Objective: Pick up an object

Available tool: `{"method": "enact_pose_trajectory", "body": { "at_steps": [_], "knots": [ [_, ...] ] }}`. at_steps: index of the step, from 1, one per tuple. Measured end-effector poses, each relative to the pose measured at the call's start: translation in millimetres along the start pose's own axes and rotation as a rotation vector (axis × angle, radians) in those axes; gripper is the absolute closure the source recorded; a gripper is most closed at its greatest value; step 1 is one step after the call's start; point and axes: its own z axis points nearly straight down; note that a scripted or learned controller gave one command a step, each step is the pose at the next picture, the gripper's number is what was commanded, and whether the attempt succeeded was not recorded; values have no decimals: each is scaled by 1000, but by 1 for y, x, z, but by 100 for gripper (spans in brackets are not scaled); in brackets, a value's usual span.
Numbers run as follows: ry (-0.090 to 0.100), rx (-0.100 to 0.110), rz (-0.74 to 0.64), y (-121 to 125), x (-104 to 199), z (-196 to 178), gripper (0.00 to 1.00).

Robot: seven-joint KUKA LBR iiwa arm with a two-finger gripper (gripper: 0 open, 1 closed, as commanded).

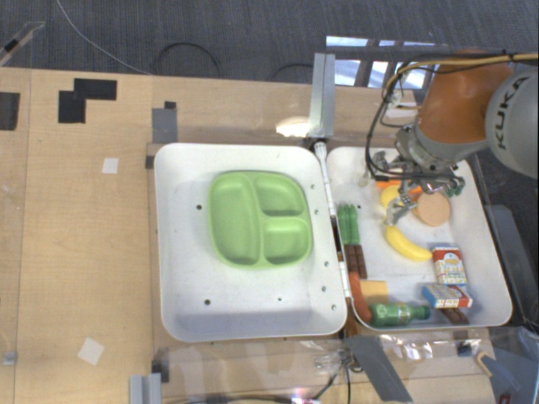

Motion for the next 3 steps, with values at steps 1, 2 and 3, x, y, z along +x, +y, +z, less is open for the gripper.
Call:
{"method": "enact_pose_trajectory", "body": {
  "at_steps": [1, 2, 3],
  "knots": [
    [4, -1, -108, 37, 131, 7, 0],
    [3, 1, -240, 32, 95, 8, 0],
    [5, -3, -72, -19, 36, 12, 0]
  ]
}}
